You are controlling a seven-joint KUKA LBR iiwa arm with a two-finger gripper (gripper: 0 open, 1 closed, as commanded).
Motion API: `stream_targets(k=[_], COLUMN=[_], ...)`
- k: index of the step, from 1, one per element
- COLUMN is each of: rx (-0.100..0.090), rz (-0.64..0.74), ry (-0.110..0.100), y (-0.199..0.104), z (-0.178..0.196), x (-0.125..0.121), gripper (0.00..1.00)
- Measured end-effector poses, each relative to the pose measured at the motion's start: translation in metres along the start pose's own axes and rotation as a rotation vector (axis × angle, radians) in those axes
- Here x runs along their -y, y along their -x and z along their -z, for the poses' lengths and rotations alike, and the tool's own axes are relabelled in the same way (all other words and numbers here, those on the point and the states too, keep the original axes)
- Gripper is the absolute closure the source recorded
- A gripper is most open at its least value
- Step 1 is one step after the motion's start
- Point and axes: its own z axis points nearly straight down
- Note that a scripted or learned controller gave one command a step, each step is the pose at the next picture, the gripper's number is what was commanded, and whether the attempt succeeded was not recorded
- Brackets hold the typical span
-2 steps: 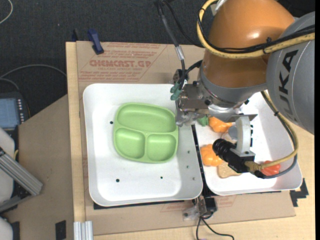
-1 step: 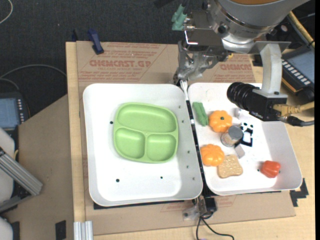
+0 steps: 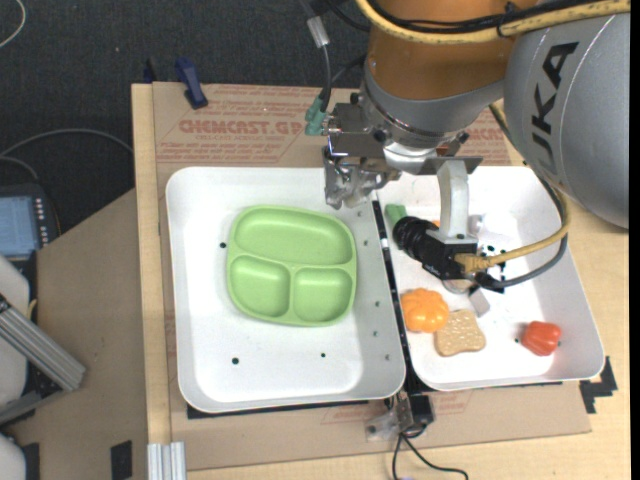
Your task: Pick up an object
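Note:
A light green divided plate [image 3: 292,265] lies in the left bin [image 3: 200,308]. The right bin [image 3: 562,258] holds an orange toy pepper [image 3: 425,310], a tan cracker-shaped piece [image 3: 460,336] and a small red piece [image 3: 541,337] along its front. A small green piece [image 3: 396,212] peeks out near that bin's back left, partly hidden by the robot. My gripper [image 3: 348,193] hangs over the back right corner of the left bin, just beyond the plate's far right rim. I see nothing held in it.
The ridge between the two bins [image 3: 385,288] runs just right of the gripper. A brown cardboard sheet [image 3: 240,123] lies under the bins, with a blue clip [image 3: 190,83] at its back left. The arm's large body covers the back of the right bin.

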Motion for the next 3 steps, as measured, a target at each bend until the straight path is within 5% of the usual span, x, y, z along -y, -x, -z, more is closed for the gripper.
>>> stream_targets(k=[1,2,3], rx=[-0.005,-0.002,-0.015], rz=[0.001,0.001,0.014], ry=[0.007,-0.002,0.024], y=[0.024,0.018,-0.068], z=[-0.018,-0.161,-0.055], x=[0.042,0.041,0.04], gripper=[1.0,1.0,1.0])
